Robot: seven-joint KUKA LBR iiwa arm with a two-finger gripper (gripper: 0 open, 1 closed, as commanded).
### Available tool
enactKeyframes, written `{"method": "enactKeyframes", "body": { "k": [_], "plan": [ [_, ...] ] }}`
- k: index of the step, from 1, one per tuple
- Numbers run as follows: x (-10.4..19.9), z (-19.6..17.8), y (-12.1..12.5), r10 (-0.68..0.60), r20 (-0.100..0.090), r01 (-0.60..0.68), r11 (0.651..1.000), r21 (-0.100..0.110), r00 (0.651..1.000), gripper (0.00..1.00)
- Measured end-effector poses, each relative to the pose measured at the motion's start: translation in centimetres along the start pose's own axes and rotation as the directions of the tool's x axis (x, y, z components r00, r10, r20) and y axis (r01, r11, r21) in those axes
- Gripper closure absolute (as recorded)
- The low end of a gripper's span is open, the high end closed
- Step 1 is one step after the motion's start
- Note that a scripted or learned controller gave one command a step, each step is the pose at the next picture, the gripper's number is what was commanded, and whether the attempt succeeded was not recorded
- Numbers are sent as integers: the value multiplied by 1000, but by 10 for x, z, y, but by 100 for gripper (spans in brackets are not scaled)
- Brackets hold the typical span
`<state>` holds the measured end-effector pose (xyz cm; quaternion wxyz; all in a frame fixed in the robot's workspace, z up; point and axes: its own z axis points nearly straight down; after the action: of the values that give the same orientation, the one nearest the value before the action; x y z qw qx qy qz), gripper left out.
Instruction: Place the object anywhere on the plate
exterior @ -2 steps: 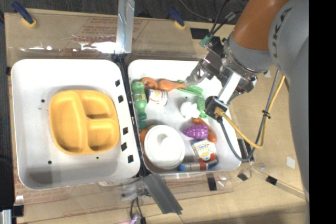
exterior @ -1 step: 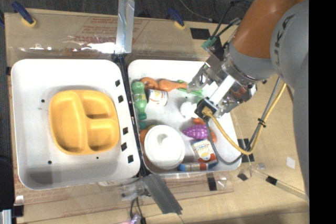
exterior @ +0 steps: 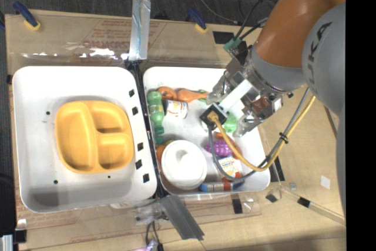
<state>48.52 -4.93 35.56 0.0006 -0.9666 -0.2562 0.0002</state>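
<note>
A yellow divided plate (exterior: 94, 135) lies in the left bin (exterior: 35, 97) with nothing on it. My gripper (exterior: 238, 114) hangs low over the right side of the right bin (exterior: 261, 156), among the loose objects. A small green object (exterior: 230, 124) shows just under the gripper's tip; whether it is held is hidden by the wrist. Just below that lies a purple bunch of grapes (exterior: 221, 147).
The right bin also holds a green bottle-shaped toy (exterior: 155, 107), an orange carrot (exterior: 182, 93), a small can (exterior: 176, 107), a white round container (exterior: 183, 163) and a marker (exterior: 217, 186) at the front wall. A taped divider (exterior: 140, 26) stands between the bins.
</note>
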Motion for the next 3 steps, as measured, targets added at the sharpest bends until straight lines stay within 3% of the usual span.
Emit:
{"method": "enactKeyframes", "body": {
  "k": [1,2,3],
  "plan": [
    [-16,49,11,107,4,-107,994,2,994,0],
    [-31,95,50,278,6,-278,961,4,961,0],
    [-28,127,32,292,4,-292,956,3,956,0]
  ]
}}
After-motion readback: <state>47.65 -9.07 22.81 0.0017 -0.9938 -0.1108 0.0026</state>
